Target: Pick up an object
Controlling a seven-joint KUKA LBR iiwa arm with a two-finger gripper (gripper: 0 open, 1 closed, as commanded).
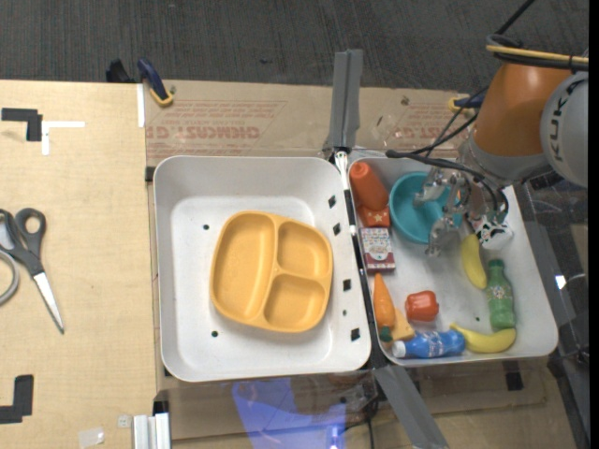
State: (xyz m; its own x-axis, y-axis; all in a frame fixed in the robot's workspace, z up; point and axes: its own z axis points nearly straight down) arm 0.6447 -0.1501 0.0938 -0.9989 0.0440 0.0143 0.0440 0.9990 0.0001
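1. the grey arm (547, 110) with its orange band is seen reaching in from the right, and the letters "ku" are read on its housing.
2. the metal claw (445, 221) is hung over the right white bin (535, 279), just above the rim of a teal plastic bowl (412, 209); whether it is spread or pressed together cannot be told, and nothing is seen pinched in it.
3. beside the bowl, an orange bottle with a red cap (369, 187) and a small red printed box (377, 248) are laid along the bin's left wall; the box's print is too small to be read.
4. nearer the front, a carrot (383, 305), a red pepper toy (422, 306), a blue and white bottle (430, 345), two yellow bananas (474, 262) and a green bottle (500, 295) are found.
5. a yellow three-compartment plate (271, 272) is held in the left white bin (178, 279).
6. mirrored red lettering is printed on the cardboard sheet (239, 120) behind the bins.
7. grey-handled scissors (33, 255) are laid on the bench (84, 344).
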